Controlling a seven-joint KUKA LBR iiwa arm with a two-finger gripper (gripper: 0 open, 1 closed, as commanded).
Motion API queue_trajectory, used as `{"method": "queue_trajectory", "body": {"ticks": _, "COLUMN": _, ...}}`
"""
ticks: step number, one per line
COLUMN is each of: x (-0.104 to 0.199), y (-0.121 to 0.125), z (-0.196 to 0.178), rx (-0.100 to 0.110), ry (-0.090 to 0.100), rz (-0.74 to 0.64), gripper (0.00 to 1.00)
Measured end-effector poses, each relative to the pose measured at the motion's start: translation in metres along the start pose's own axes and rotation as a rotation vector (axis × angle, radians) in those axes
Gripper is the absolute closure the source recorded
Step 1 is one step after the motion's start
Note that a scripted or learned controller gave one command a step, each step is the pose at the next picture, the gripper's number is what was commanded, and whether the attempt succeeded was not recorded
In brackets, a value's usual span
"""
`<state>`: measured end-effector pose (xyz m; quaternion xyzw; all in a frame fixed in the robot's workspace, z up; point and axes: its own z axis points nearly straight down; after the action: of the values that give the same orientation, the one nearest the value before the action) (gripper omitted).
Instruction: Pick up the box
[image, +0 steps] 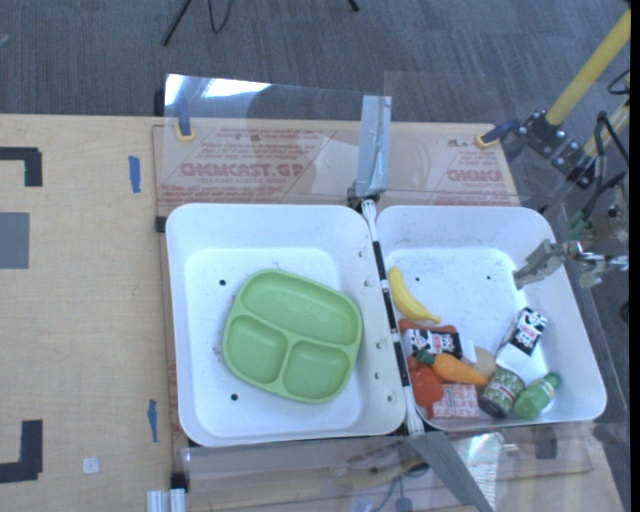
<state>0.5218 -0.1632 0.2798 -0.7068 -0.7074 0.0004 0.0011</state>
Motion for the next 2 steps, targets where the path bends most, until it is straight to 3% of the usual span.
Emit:
{"method": "queue_trajectory", "body": {"ticks": 1, "x": 0.023, "y": 0.067, "z": 0.134, "rx": 0.000, "ry": 0.000, "rz": -0.095, "gripper": 0.00}}
{"method": "queue_trajectory", "body": {"ticks": 2, "x": 0.062, "y": 0.092, "z": 0.186, "rx": -0.003, "ry": -0.001, "rz": -0.179, "gripper": 0.00}}
